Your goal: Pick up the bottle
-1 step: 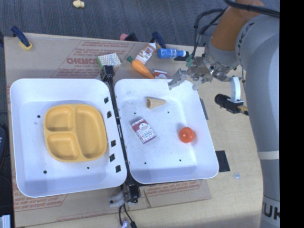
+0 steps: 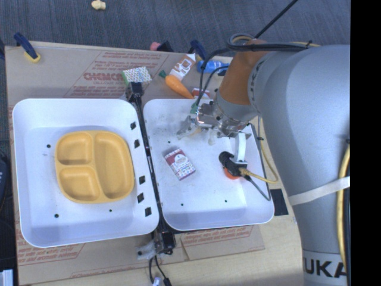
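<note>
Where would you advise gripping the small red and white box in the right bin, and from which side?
Come down from above and pinch the box across its shorter width. It lies flat and slanted on the right bin's floor, with bare floor along both long edges.

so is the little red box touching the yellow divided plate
Apart. The camera view shows the red box in the right bin, the yellow plate in the left bin, rims between.

A bench (image 2: 53, 61) covered in printed brown cardboard (image 2: 95, 70) fills the lower scene. Beyond the bench's far edge lies dark grey ribbed carpet (image 2: 178, 11), with a small yellow scrap (image 2: 98, 5) on it. Blue clamps (image 2: 27, 46) grip that far edge.
</note>
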Available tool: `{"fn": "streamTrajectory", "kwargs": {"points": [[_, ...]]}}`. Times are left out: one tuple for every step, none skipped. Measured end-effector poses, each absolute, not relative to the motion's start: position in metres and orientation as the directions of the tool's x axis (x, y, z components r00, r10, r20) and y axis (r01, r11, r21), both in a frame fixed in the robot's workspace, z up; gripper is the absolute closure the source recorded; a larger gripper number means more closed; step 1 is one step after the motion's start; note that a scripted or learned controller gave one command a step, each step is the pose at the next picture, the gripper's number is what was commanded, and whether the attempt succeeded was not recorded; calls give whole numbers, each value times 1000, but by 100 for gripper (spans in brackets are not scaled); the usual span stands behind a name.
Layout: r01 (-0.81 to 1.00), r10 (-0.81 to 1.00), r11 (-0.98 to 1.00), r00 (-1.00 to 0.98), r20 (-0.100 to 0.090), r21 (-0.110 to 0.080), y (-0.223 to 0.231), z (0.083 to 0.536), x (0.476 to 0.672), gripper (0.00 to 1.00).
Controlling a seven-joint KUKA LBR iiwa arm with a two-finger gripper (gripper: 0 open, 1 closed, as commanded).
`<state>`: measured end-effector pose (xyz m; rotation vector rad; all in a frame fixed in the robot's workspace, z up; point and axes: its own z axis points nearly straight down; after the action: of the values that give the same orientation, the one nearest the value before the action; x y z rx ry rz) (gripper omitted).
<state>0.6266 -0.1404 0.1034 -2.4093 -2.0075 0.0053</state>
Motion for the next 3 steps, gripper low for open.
{"fn": "streamTrajectory", "kwargs": {"points": [[984,984,-176,176,2,-8,-140,114,627,100],[999,999,45,-45,2,-5,-82,192,538,100],[997,997,79,-79,1,-5,-51,203,476,100]]}}
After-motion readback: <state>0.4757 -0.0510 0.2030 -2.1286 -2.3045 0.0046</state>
